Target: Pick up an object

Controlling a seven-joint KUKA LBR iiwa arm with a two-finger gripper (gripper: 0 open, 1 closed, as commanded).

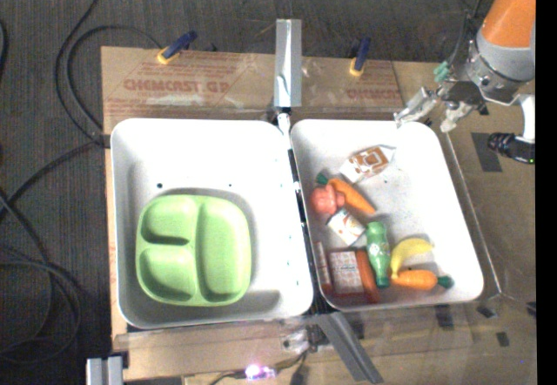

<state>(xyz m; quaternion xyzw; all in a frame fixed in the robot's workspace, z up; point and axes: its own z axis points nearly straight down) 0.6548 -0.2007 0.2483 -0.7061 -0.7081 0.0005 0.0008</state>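
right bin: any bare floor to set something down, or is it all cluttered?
Right bin: bare floor along the far wall and right side, bordered by the carton; also left of the carton, up to the dividing wall. Crowded in the near-left: carrot, bottle, banana, box. Left bin: bare strip beyond the green tray. End effector is above the right bin's far right corner.

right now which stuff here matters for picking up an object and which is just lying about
For the job:
gripper, above the right bin's far corner
right bin
milk carton
carrot
green bottle
banana

Lying about:
left bin
green divided plate
blue clamps
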